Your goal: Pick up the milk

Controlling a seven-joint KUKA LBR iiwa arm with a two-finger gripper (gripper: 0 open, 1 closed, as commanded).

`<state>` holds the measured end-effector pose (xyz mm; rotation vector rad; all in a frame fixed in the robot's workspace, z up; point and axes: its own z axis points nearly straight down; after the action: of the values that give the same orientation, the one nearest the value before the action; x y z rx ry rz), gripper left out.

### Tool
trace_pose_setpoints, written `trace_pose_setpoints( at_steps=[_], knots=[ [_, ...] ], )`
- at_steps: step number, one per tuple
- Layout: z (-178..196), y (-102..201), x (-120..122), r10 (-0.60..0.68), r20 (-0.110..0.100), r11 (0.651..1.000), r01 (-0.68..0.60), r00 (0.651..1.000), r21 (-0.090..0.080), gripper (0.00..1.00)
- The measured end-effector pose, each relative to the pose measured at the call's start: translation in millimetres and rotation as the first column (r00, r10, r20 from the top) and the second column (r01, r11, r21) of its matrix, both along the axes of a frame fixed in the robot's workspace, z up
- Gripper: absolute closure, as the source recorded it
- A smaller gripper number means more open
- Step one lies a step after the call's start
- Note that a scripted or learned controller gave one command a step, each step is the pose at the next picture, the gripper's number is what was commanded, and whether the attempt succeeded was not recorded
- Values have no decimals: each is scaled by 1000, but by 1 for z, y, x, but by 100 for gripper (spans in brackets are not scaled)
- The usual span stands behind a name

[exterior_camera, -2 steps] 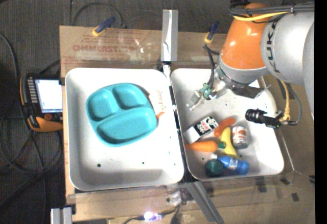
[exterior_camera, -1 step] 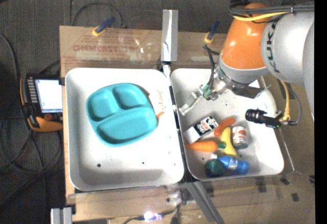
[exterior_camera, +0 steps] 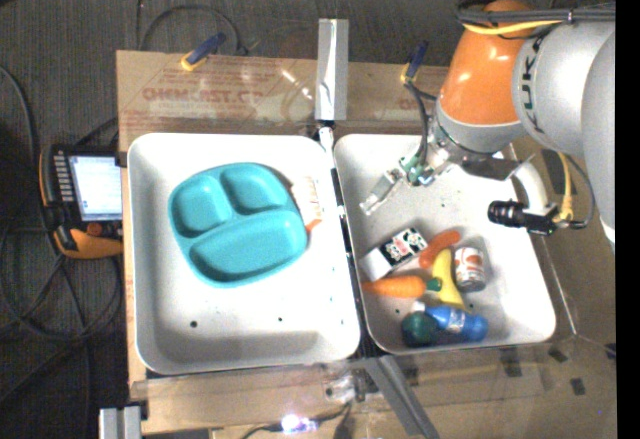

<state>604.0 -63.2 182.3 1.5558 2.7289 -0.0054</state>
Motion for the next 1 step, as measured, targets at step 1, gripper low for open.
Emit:
trace_pose_setpoints(
  at_steps=[1],
  knots=[
    [0,-4,-64,65,-1,998,-65,998,2,0]
  ],
)
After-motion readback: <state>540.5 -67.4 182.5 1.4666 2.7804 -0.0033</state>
